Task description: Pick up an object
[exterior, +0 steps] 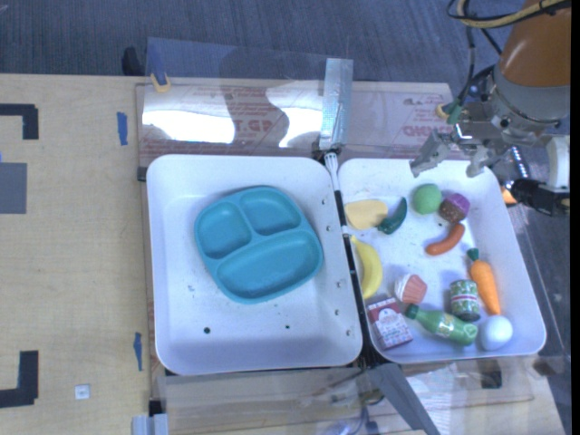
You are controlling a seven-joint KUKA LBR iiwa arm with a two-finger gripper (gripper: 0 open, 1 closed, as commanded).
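My gripper (450,161) hangs open over the far edge of the right bin (524,270), with nothing between its fingers. Just below it in the bin lie a green ball (426,198) and a purple piece (454,207), then a red sausage (446,239). Further toward the front are a carrot (486,284), a small can (464,299), a green bottle (442,324), a white egg (496,333), a red carton (390,324) and a pink slice (411,288). A banana (367,268), a yellow piece (364,213) and a dark green pepper (394,217) lie along the bin's left side.
The left bin (172,270) holds a blue divided plate (260,241). A clear sheet and a metal post (335,107) stand behind the bins. The arm's orange band (535,57) is at the upper right.
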